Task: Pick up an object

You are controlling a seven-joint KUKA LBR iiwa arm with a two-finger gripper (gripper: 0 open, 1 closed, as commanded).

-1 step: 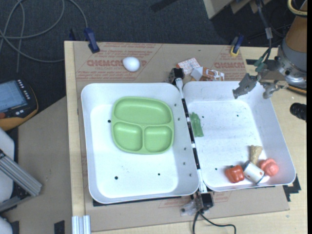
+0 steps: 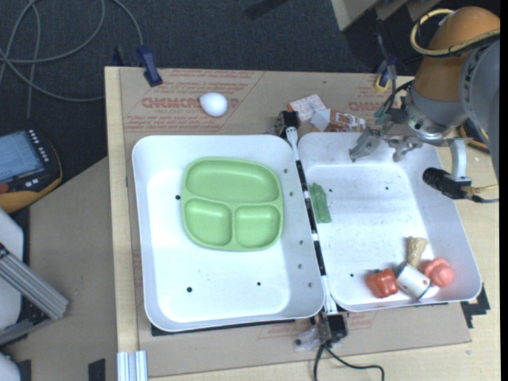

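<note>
The counter (image 2: 79, 213) carries a brown cardboard sheet (image 2: 238, 86), and on that sit two shallow white bins side by side. The left bin (image 2: 159, 276) holds a pale green divided plate (image 2: 232, 203), lying flat in its upper half. The right bin (image 2: 373, 213) is mostly bare in the middle; a small green strip (image 2: 320, 203) lies close to its left wall. Down in its near right corner is a little heap of things touching one another: a red-orange piece (image 2: 382, 283), a white cylinder (image 2: 413, 281), a second red-orange piece (image 2: 439, 272) and a tan piece (image 2: 416, 248) just above them.

The grey arm with its orange band (image 2: 446, 62) comes in from the right, and the claw (image 2: 379, 143) hangs over the far edge of the right bin, well apart from that heap. Its fingers look spread with nothing between them.

A white egg-shaped thing (image 2: 213, 103) rests on the cardboard behind the left bin.
</note>
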